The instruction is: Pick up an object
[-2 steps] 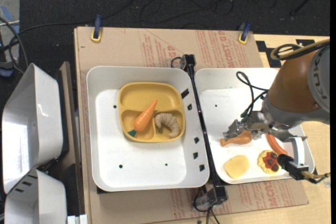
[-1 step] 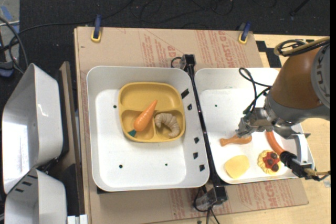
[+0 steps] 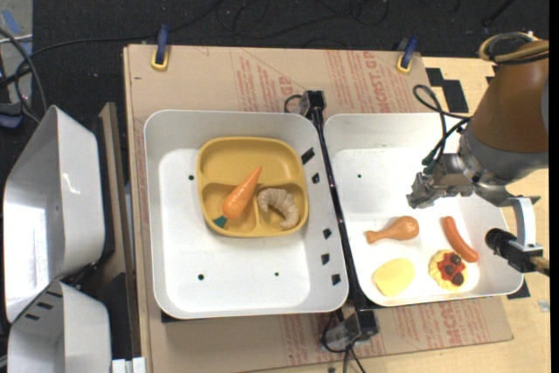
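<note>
Gripper [image 3: 425, 190] hangs over the right bin [image 3: 376, 144]; finger state cannot be told. Drumstick [image 3: 394, 231] lies just below it, sausage [image 3: 459, 239] to its lower right, neither touched.

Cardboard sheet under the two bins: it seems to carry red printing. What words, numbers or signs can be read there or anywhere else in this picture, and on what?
Red print on the cardboard sheet, above the left bin: runs slantwise, too blurred to read.
Red print on the cardboard above the right bin: seems to read "NOT", mirrored or turned; the rest is unreadable.
Red print on the cardboard's lower right edge: too small and blurred to read.
Yellow plate, carrot and other food items: no text visible.
</note>
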Available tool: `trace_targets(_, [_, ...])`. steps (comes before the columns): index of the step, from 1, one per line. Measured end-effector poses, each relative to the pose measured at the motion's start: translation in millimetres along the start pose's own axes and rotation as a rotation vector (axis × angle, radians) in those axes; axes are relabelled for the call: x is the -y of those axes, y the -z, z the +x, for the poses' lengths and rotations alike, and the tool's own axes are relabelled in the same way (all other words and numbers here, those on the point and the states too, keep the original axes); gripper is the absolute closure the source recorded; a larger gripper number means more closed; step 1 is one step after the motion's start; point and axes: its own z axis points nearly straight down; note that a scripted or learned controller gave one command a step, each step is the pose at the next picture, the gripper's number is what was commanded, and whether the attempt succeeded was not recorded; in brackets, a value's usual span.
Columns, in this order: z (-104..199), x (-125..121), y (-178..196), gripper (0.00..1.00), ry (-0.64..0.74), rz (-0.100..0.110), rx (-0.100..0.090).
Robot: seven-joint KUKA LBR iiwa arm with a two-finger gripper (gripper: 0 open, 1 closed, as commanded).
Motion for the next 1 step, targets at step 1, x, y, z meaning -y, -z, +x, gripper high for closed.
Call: trace_targets(1, [0.0,-0.6,6.6,1.00,-0.001,0.004,-0.001])
